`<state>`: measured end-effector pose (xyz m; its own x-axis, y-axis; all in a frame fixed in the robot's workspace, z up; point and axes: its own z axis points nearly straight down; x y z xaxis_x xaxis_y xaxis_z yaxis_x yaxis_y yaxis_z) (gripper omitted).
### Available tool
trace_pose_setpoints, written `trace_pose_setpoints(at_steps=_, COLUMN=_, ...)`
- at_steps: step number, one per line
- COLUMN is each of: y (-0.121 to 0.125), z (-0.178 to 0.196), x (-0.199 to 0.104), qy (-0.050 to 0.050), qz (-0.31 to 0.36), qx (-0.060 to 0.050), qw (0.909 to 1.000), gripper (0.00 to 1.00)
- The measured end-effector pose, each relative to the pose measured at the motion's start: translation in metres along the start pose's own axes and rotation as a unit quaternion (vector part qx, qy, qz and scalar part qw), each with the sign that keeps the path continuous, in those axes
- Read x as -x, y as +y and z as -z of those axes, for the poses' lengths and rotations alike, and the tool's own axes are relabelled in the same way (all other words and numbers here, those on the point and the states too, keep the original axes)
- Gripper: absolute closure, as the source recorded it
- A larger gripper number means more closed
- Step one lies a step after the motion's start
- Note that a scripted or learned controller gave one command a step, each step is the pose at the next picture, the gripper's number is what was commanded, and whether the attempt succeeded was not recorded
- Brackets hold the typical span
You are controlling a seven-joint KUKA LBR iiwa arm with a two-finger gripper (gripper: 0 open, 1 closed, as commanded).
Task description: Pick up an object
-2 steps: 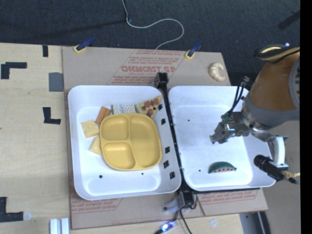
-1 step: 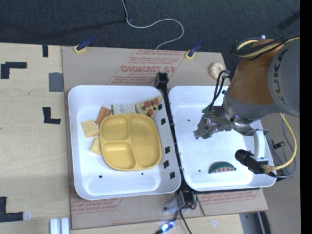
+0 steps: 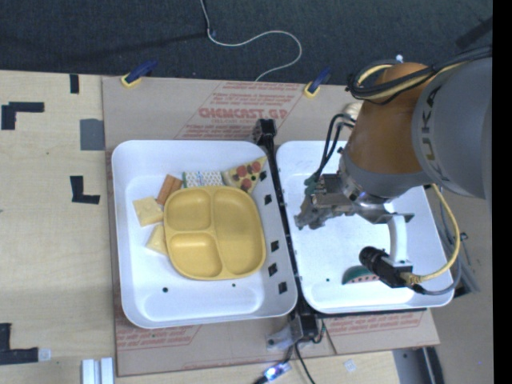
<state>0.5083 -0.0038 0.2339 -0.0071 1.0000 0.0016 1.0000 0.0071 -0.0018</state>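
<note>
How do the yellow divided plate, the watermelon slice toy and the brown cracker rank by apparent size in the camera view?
1. Yellow divided plate, by far the largest.
2. Brown cracker and watermelon slice toy look about alike; the arm's cable fitting partly covers the slice, so I won't rank them.

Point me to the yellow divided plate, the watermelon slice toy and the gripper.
yellow divided plate (image 3: 214,232): camera view, on its middle ridge.
watermelon slice toy (image 3: 355,276): camera view, on its green rind.
gripper (image 3: 308,217): camera view, at its fingertips.
</note>
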Motion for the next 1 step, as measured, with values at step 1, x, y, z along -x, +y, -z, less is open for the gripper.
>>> trace_pose_setpoints(at_steps=1, y=-0.0016, z=-0.0004, x=0.0021, qy=-0.001, qz=-0.003, qx=-0.001, qw=1.0, gripper=1.0)
